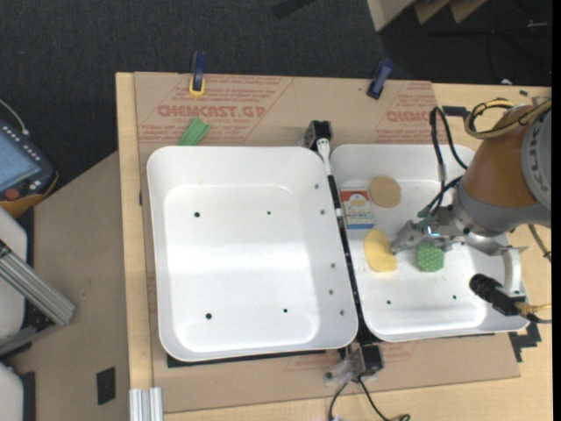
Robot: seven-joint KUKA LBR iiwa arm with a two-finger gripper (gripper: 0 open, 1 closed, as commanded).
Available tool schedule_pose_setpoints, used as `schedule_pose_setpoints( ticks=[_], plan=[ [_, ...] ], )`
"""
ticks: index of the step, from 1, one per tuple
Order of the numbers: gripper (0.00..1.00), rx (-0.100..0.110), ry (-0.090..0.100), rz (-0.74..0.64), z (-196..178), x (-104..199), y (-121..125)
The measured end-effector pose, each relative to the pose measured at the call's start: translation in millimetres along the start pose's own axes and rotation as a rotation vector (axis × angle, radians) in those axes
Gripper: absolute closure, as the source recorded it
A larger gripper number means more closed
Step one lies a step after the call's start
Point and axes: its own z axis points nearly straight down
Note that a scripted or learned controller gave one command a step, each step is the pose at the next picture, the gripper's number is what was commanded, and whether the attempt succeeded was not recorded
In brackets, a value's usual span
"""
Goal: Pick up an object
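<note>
The right bin [412,318] holds all four candidate objects, grouped in its far-left half: a small red-and-white box [354,208] against the dividing wall, a tan disc [384,191] just right of it, a yellow rounded object [379,253] nearer the camera, and a green textured ball [429,258] to the right of the yellow one. The left bin [237,244] has only a bare white floor, so it serves as the free receiving area.

The arm [504,178] reaches in from the right and bends down over the right bin. The pincer [427,235] sits low, directly above and touching the far side of the green ball, with a metal finger extending left toward the yellow object. Whether the pincer is spread or pressed together cannot be told; no object is visibly between its fingers.

Judgement: the grasp is at the approach or closing stage, and the green ball is the likely target. Its round shape may let it roll aside
</note>
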Motion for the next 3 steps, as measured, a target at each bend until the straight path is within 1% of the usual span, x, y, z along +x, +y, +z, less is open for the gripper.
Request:
schedule_pose_setpoints(
  ticks=[1, 2, 3],
  plan=[
    [0.0, -0.011, -0.007, 0.002, -65.2, -45.1, 42.5],
    [0.0, -0.011, -0.008, 0.001, -114.8, -73.6, 96.0],
    [0.0, -0.023, -0.011, 0.0, -333.4, -71.6, 124.6]
  ],
)
